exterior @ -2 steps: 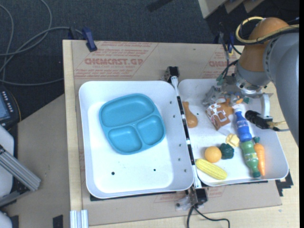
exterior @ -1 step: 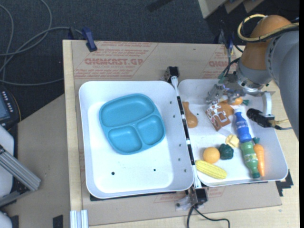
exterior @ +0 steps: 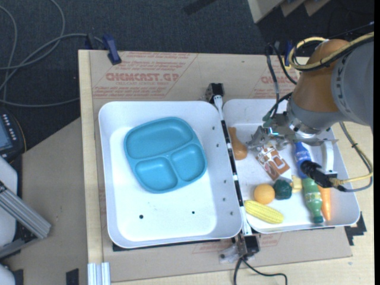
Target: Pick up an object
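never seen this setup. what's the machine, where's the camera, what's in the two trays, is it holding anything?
The machine is a single robot arm, grey with an orange band, reaching in from the right. At its tip is a two-finger gripper, hanging low over the right bin. The one camera is fixed above the bench and looks down at a slant.

Two shallow white bins sit side by side on a board. The left bin holds a blue divided plate. The right bin holds small toy foods: a corn cob, an orange fruit, a dark green round piece, a green bottle, a carrot, a brown-and-white packet and an orange-brown piece by the divider.

I cannot tell from this angle whether the gripper holds anything; it is near the packet.
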`<action>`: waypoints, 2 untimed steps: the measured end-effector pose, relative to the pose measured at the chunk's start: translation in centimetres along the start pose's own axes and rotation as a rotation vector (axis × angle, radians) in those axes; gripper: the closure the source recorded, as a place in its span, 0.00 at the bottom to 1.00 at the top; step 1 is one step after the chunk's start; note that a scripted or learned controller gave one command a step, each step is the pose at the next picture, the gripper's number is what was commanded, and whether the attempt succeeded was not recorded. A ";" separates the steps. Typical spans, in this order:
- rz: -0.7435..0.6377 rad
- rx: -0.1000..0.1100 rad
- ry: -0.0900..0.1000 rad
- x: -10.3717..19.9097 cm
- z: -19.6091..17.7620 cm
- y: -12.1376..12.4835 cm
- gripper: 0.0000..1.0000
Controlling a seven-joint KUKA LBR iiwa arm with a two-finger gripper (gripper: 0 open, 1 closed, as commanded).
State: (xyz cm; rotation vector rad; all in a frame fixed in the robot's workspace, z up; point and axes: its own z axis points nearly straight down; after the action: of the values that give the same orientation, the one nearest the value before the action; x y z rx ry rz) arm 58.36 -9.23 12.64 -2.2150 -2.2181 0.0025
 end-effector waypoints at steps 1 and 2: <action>-0.003 -0.007 0.000 4.7 -6.9 -5.0 1.00; -0.004 -0.011 -0.003 10.2 -10.3 -4.3 1.00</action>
State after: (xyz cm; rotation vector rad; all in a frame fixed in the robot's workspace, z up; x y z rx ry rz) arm 54.08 0.94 23.00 -2.2172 -2.2303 -0.0062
